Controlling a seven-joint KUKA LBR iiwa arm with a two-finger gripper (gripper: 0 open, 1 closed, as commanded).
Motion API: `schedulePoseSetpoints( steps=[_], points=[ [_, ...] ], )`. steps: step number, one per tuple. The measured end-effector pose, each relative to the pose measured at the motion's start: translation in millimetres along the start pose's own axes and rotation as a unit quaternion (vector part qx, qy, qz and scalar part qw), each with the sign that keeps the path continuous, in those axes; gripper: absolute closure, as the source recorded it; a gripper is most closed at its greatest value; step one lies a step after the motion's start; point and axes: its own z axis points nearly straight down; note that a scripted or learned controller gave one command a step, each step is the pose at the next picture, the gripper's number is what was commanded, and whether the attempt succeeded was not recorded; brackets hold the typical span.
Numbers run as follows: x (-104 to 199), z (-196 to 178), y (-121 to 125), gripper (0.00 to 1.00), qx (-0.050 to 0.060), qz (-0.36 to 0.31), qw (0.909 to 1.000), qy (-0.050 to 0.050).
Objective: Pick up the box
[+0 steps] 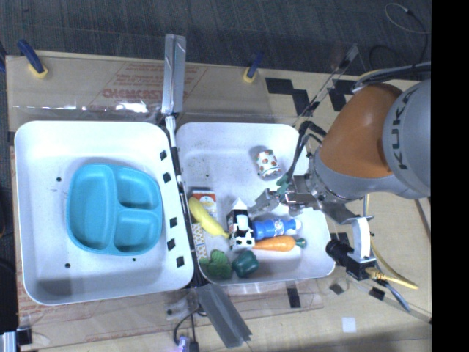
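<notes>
Two shallow white plastic bins side by side on a cardboard-covered worktop. Left bin holding a light blue plastic divided tray, sitting roughly in the middle.

Right bin packed along its near half: small carton box with an orange-red top lying flat near the left wall, close to the divider between the bins, with a yellow banana angled right across its lower side and touching it. Just right of the banana, a black-and-white cow-print carton. Beside that, a blue-and-white bottle lying on its side, and an orange carrot just below the bottle. Two dark green lumpy veggies at the near edge. Small white patterned cup tipped over, off on its own toward the far right.

Grey arm with the big orange band coming in from the right, hand low over the right bin just above the bottle, well apart from the box. Can't tell whether the hand is open or closed; nothing visibly gripped.
</notes>
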Motion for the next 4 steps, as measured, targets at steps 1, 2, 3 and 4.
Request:
schedulePoseSetpoints(
  steps=[1, 2, 3, 4],
  points=[
    [-2.9, 129.2, 39.6, 0.0, 0.0, 0.088, 0.9961, 0.0],
    [30.2, 127.5, 107.4, 0.0, -0.002, 0.057, 0.9983, -0.001],
    [30.7, 117.9, 107.4, 1.0, -0.001, 0.056, 0.9984, 0.0],
    [132.5, 26.9, 161.7, 1.0, -0.001, 0.119, 0.9929, 0.0]
  ],
)
